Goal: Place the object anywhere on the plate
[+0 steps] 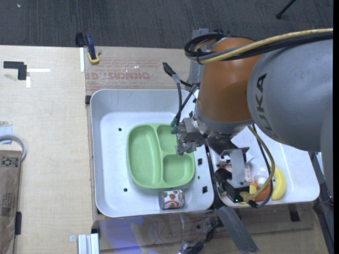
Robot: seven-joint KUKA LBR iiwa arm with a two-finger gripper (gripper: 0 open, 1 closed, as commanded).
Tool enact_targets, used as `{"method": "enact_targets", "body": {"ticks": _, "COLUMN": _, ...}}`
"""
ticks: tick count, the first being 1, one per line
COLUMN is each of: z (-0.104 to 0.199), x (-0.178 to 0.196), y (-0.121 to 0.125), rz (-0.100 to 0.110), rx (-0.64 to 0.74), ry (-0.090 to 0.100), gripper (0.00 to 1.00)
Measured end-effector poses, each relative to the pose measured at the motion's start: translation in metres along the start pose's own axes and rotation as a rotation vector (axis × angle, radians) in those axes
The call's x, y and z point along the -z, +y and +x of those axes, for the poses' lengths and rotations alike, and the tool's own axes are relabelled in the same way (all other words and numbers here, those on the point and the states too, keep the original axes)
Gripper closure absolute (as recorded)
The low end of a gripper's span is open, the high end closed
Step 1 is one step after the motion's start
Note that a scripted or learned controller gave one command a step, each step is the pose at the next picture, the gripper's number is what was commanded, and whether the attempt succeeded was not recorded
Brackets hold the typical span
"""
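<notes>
The hand (183,136) sits at the right rim of the green plate (151,155), roughly where the plate's dividing ridge meets its edge. Whether it is wide, narrow or holding anything cannot be told, since the metal wrist parts and cables crowd over it. Above it the arm (275,89) fills the upper right, its orange band (225,83) bulging directly over the wrist and the grey link with black lettering slanting away to the right. A yellow-and-black hose (265,40) arcs along the top of the arm.

The plate is a three-compartment dish lying flat in the left white bin (106,142). A small can (172,199) with orange and white print lies on its side on the bin floor, just beside the plate's lower edge and not on the plate.

The right bin (302,194) is largely hidden by the arm. At its lower part a banana (278,184) shows, beside some orange and white items that are too cluttered to name.

The pale wooden surface (42,115) extends to the left, carrying a brown paper bag (10,184) at the left edge and a black L-shaped mark (16,67) near the top left. Dark carpet (106,9) lies beyond the surface.
</notes>
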State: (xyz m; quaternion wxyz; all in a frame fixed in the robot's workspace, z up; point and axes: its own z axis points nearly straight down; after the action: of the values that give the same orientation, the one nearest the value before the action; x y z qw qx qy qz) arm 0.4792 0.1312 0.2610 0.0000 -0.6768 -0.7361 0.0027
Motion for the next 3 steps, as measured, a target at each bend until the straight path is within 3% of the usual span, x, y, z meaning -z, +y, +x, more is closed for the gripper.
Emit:
{"method": "enact_targets", "body": {"ticks": 1, "z": 0.039, "x": -0.067, "y": 0.001, "rz": 0.004, "rx": -0.29, "ry": 0.0, "gripper": 1.0}}
{"method": "enact_targets", "body": {"ticks": 2, "z": -0.02, "x": -0.09, "y": -0.003, "rz": 0.002, "rx": -0.228, "ry": 0.002, "gripper": 1.0}}
{"method": "enact_targets", "body": {"ticks": 3, "z": 0.015, "x": -0.009, "y": 0.0, "rz": -0.001, "rx": -0.215, "ry": 0.001, "gripper": 1.0}}
